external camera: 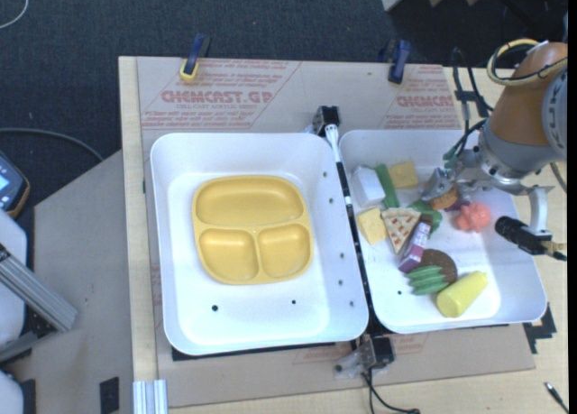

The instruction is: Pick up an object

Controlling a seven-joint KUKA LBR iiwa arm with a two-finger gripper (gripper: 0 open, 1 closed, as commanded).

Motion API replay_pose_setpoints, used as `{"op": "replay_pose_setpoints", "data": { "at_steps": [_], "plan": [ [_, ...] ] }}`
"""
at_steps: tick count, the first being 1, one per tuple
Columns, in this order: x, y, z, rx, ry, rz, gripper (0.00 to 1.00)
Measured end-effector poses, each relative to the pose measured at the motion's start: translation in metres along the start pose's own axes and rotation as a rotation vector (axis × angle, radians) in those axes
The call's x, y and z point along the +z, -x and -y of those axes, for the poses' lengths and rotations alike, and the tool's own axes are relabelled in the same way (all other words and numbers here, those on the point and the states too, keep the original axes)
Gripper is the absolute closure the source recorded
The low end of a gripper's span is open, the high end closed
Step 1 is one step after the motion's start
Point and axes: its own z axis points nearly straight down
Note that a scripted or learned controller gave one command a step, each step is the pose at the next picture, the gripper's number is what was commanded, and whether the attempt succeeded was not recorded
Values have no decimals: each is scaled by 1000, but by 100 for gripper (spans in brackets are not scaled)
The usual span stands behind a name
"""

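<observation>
Dark carpet surrounds a cardboard-topped bench [270, 96] with two white bins; the left bin [171, 223] holds a yellow tray [251, 227]. The gripper [444, 188] hangs over toy food [424, 245] in the right bin [518, 286], finger spread unclear

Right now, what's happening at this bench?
The arm reaches into the right bin, its gripper low over the toy food near a pink piece and a pizza slice. Nothing is visibly held. A yellow bottle lies near the front. The left bin holds a yellow divided plate.
</observation>
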Motion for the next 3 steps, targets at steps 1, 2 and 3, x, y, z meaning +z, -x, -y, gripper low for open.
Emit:
{"op": "replay_pose_setpoints", "data": {
  "at_steps": [1,2,3],
  "plan": [
    [-46,2,-8,0,5,3,100],
    [-105,6,-19,0,7,4,100],
    [-131,6,-20,0,5,2,100]
  ]
}}
